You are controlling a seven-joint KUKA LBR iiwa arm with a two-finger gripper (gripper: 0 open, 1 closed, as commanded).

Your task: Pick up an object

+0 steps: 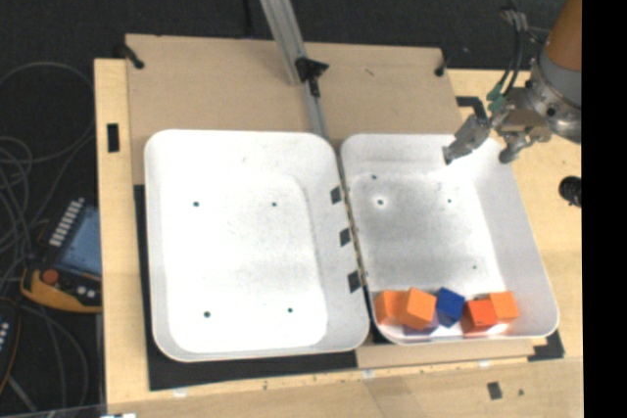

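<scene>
While hovering over right bin (pixel 509 210) far edge, my gripper (pixel 485 144) has fingers spread, nothing between; blocks (pixel 446 308) huddled along bin's near edge, well apart from fingers, row running left-right; orange block (pixel 411 306) nearest left.

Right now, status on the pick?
Gripper open, holding nothing, over the right bin's far right corner. Blocks bunched at that bin's near edge, apart from the gripper. Nothing in between.
</scene>
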